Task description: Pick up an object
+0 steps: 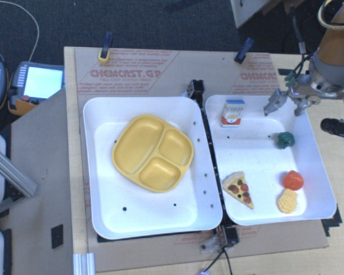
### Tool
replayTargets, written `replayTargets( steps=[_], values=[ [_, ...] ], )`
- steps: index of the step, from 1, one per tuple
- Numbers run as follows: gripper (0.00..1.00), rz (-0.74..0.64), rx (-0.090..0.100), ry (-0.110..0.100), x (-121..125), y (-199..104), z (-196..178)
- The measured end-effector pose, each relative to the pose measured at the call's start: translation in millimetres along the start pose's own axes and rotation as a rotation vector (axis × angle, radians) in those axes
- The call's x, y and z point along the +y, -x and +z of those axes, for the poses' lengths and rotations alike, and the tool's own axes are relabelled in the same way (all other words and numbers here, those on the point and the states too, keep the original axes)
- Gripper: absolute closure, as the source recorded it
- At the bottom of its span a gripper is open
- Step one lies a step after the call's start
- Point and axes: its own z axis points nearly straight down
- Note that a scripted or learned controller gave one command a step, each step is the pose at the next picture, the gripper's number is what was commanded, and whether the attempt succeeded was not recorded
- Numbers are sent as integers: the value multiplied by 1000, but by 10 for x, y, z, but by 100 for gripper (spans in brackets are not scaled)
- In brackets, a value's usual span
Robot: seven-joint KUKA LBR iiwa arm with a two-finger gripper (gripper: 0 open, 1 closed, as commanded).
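My gripper (286,105) hangs open over the far right corner of the right bin (264,151), with nothing between its fingers. Its two grey fingers spread apart above the bin's back rim. A small milk carton (233,112) lies to its left near the back wall. A dark green toy (284,140) sits just below the gripper. Nearer the front are a pizza slice (239,189), a red tomato (293,180) and a yellow pineapple-shaped toy (287,201).
The left bin (103,171) holds a yellow divided plate (153,152). A black clamp (196,88) stands between the two bins at the back. Blue clips (105,46) hold the cardboard sheet. Screens sit off the bench at far left.
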Motion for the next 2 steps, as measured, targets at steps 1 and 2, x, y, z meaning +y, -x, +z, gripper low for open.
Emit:
replayTargets(
  steps=[1,2],
  values=[
    [0,-3,-3,14,31,-3,-79],
    [0,-4,-2,8,124,21,490]
  ],
)
